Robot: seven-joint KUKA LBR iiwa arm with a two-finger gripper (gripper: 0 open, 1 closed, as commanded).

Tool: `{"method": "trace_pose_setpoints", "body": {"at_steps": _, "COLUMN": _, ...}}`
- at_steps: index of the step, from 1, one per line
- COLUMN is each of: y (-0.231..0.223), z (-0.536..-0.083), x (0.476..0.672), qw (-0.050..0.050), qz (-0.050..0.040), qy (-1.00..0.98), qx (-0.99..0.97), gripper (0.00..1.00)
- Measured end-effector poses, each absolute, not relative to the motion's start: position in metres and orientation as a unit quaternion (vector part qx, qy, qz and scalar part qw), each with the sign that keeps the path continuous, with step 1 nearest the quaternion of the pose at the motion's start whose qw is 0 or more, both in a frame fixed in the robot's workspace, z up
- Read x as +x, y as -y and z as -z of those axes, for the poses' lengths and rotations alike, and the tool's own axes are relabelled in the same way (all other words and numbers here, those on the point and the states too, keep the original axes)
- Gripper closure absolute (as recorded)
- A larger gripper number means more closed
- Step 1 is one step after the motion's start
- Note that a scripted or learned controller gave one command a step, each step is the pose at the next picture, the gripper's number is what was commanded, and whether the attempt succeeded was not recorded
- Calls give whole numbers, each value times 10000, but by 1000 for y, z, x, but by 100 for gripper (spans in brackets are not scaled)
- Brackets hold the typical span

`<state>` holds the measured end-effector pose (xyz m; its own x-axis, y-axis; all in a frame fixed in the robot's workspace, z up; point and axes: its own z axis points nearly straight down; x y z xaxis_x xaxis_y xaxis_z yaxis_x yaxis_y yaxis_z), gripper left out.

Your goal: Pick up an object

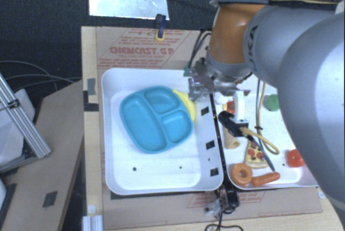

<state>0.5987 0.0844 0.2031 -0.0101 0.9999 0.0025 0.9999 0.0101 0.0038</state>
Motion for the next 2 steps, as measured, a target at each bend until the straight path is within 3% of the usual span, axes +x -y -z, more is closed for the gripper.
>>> {"method": "trace_pose_setpoints", "body": {"at_steps": 2, "y": -188, "z": -245, "x": 612, "qw": 1, "qz": -29, "qy": -7106, "qx": 7036, "gripper": 100}}
